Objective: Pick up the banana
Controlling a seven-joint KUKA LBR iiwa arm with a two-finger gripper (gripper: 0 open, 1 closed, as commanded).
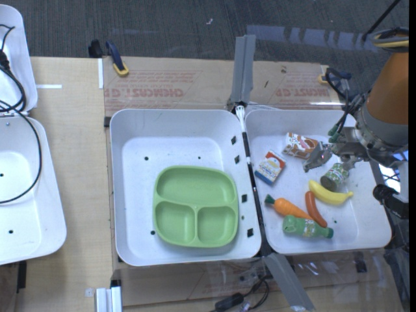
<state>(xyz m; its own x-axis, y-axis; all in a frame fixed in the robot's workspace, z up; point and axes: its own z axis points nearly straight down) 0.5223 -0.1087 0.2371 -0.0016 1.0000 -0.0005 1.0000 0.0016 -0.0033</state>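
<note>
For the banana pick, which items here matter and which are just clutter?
Belongs to the job:
- banana, in the right bin
- gripper, above that bin

Just lying about:
- carrot
- red sausage
- green bottle
- small carton
- snack packet
- small can
- green divided plate, in the left bin

Colours showing across the two white bins

A yellow banana point(330, 194) is lying by an orange carrot point(290, 207), a red-orange sausage point(315, 208) and a green bottle point(306, 227); a pale green tray point(195, 206) is sitting in the left bin point(130, 174), a blue-and-white carton point(270, 168) nearby.
</note>
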